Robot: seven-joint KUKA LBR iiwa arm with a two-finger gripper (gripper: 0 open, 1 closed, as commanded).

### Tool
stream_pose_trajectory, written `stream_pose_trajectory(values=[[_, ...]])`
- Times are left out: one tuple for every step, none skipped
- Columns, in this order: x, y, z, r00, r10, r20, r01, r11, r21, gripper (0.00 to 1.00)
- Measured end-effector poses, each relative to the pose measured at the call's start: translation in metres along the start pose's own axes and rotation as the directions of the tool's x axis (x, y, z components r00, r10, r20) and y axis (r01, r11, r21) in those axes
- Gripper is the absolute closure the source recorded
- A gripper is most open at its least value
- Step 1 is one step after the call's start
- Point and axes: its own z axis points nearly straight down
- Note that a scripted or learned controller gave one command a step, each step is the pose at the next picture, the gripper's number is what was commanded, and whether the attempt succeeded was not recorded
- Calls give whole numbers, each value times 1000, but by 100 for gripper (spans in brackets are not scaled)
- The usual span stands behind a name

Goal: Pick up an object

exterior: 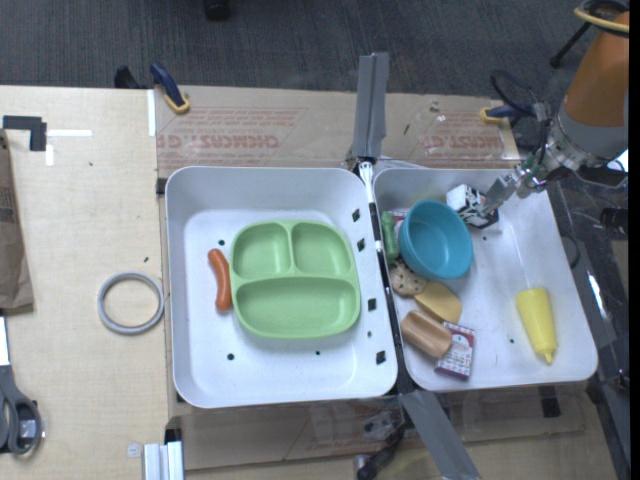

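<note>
Trouble on the left looks unlikely: the grey ring (130,301) lies out on the bench, well apart from the arm. In the left bin (190,358), the orange sausage (219,278) sits just beside the green divided plate (296,278), with bare floor around both.

The crowding starts past the wall between the bins. Along the left side of the right bin (570,268), the blue bowl (436,238), a cookie (407,280), a tan wedge (438,301), a bread roll (425,335) and a small red carton (457,351) are packed together, several of them touching. A grab there could easily nudge a neighbour or close on two things at once.

The gripper (496,198) hangs near the bin's back edge, close to a small white-and-black item (463,198) that I take to be the likeliest target. It is wedged between the bowl's rim and the back wall, so the claw may strike either one or push the item aside. I can't tell whether the claw is open or closed, and I see nothing held.

Further right the floor is bare, and the yellow piece (537,323) lies alone with room all round, which makes it the easier pick.
</note>
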Motion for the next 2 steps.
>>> stream_pose_trajectory(values=[[15, 4, 62, 998, -55, 15, 55, 998, -15, 0], [17, 14, 7, 922, -388, 4, 388, 922, -3, 0]])
